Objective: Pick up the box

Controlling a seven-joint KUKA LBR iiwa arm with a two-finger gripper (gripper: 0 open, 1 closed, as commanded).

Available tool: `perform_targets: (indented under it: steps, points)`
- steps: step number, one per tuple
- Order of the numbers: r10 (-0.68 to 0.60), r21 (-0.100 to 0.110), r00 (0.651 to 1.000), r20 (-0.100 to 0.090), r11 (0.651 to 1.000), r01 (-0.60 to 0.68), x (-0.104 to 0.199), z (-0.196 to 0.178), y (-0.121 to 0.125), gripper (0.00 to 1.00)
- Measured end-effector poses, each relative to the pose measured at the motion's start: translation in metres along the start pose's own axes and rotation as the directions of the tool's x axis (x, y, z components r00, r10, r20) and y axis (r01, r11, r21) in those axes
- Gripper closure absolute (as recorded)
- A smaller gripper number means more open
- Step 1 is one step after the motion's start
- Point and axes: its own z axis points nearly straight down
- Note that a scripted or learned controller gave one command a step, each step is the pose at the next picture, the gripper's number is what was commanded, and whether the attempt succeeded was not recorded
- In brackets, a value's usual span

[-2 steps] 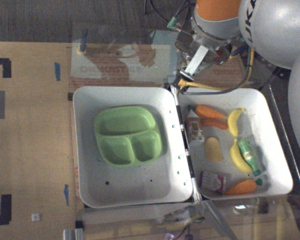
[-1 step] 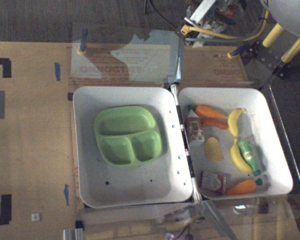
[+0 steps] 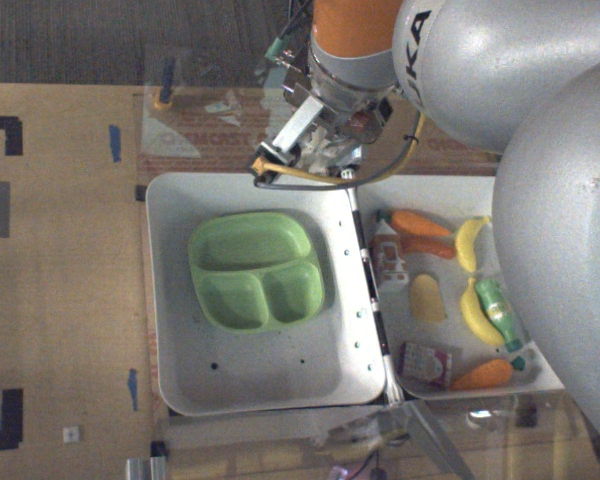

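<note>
The box (image 3: 425,363) is a small pink-purple carton lying flat in the near corner of the right bin (image 3: 450,193), beside a carrot (image 3: 485,373). My gripper (image 3: 315,153) hangs over the far rim of the left bin (image 3: 170,298), near the divider between the two bins. It is well away from the box and high above it. A yellow cable loops under the gripper. The arm's big grey body hides the right bin's right side.
A green divided plate (image 3: 255,270) lies in the left bin. The right bin also holds a second carrot (image 3: 420,224), two bananas (image 3: 468,243), a green bottle (image 3: 500,313), a pale yellow piece (image 3: 427,298) and a red-white packet (image 3: 388,258).
</note>
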Motion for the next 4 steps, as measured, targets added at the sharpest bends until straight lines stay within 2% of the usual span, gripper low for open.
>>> perform_targets:
  steps: [1, 4]
  points:
    - [0.284, -0.003, 0.959, -0.005, 0.959, -0.284, 0.002, -0.123, 0.021, 1.00]
    - [0.295, -0.002, 0.955, -0.012, 0.955, -0.295, -0.001, -0.154, 0.027, 1.00]
